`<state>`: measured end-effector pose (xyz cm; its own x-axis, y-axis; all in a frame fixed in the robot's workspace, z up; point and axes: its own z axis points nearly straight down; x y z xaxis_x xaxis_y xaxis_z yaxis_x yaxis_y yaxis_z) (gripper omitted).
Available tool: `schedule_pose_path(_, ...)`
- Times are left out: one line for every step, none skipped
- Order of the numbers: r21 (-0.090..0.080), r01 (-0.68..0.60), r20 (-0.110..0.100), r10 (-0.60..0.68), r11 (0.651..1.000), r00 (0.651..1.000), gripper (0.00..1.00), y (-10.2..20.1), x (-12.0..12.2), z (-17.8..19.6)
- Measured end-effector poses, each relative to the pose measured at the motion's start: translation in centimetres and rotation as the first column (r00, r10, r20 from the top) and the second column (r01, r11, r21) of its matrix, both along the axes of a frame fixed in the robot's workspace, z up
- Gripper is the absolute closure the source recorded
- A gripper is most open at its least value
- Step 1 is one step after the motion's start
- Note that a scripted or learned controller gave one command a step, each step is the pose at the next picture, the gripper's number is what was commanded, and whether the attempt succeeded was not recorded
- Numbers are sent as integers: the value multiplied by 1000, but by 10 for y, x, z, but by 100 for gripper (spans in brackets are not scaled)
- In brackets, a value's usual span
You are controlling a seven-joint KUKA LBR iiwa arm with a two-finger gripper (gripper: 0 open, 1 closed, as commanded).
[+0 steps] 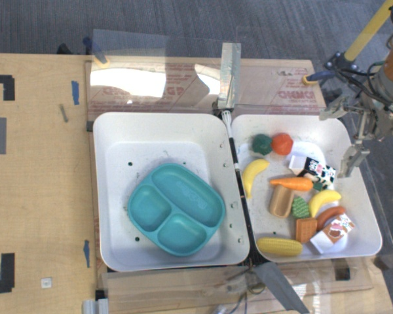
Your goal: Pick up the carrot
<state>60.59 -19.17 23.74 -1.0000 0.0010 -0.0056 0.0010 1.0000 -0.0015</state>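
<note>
Item 1, carrot (292,183): orange, lying flat in the right bin (367,195), about mid-bin, tip toward the left bin (111,142). It rests across the top of a tan cup (281,202); black-and-white cow toy (319,172) just beside its thick end.

Item 2, gripper (352,163): hangs over the right bin's right edge, nr the back corner, well apart from the carrot. Fingers look a little apart w/ nothing between them, as far as I can make out; thin and pale against the bin wall, so not certain.

Step, my read: approach, pre-grasp. Nothing lifted yet.

Next move, my read: I'd want the gripper brought toward bin centre, then down, jaws straddling the carrot across its width. Crowded spot; cup and cow toy could get nudged or pinched along with it.

Hard to see: arm cut off at the view's right; wrist is a tangle of cables. Carrot's underside hidden by the cup. The teal divided plate (177,208) sits in the left bin.
</note>
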Motion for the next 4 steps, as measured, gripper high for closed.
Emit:
schedule_pose_path(5, -108, -4, 108, 994, 994, 0, 93, -85, -38)
schedule_pose_path(0, -101, 4, 101, 995, 995, 0, 77, -51, -151)
schedule_pose_path(0, -105, 6, 105, 995, 994, 100, 78, -49, -139)
schedule_pose_path(3, -134, 5, 134, 991, 991, 100, 158, -110, -49)
